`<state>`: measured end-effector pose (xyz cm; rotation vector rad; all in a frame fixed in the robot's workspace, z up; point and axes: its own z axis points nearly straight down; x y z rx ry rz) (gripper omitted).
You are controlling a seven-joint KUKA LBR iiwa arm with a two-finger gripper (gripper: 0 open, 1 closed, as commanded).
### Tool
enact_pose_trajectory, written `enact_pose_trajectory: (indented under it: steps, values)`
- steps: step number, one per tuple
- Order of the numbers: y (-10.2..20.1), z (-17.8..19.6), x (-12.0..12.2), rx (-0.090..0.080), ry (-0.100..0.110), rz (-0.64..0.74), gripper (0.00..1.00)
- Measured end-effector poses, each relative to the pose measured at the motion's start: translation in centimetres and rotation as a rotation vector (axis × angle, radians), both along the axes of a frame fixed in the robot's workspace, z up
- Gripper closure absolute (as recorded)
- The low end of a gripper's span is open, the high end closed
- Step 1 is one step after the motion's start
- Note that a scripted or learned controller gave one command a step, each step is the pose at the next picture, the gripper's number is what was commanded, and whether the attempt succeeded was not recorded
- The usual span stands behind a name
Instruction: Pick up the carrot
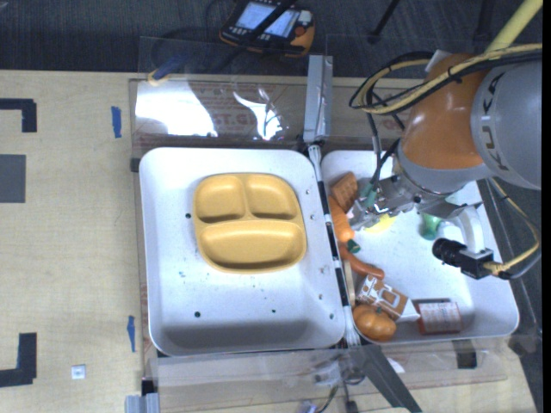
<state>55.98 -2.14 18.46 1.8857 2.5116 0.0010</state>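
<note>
Carrot: lay along the left wall of the right bin, at nine o'clock from the gripper. Gripper: low over the bin, just beside the carrot; finger state could not be told. Left bin: held a yellow divided tray.

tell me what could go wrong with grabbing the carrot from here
The carrot lies tight against the right bin's left wall, so the end effector may hit the wall or slip off. Other orange items crowd it, one above and one below, so a wrong pick seems possible.
</note>
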Motion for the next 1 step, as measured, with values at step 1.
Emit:
enact_pose_trajectory:
  steps: [1]
  values:
    - [0.0,0.99,0.1,0.0,-0.003,-0.001,1.0]
